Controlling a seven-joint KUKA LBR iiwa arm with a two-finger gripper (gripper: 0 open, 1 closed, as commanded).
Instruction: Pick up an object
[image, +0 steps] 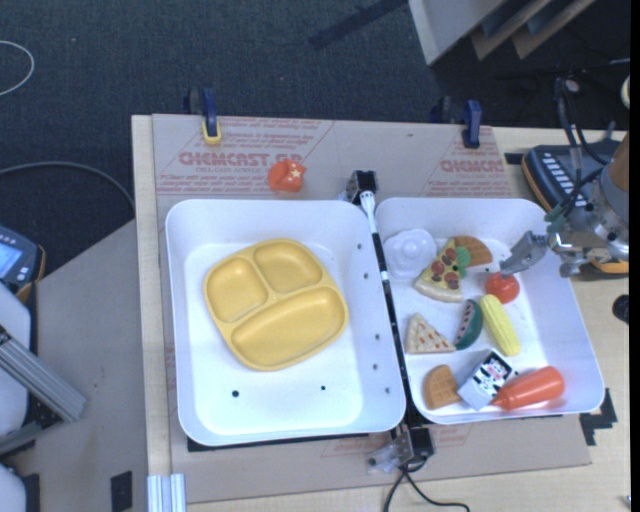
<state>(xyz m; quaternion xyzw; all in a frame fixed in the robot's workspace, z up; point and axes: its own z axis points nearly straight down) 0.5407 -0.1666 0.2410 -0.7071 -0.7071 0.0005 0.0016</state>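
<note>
My jaws (522, 252) hang over the right bin (575, 330), just above a small red tomato (503, 287).

The tomato is round, so it has no long axis to speak of; it sits near the bin's upper middle, touching the top end of a yellow corn cob (499, 324) whose long axis runs from upper left to lower right. An orange carrot (530, 388) lies near the front edge, its long axis nearly level and tipped up slightly to the right. My arm comes in from the right edge at a low slant, wrist beyond the bin's rim, with a grey finger (520, 254) pointing down-left toward the tomato. I cannot tell whether my jaws are apart or together. A yellow divided plate (275, 301) rests in the left bin (190, 300) on the counter (150, 200).
</note>
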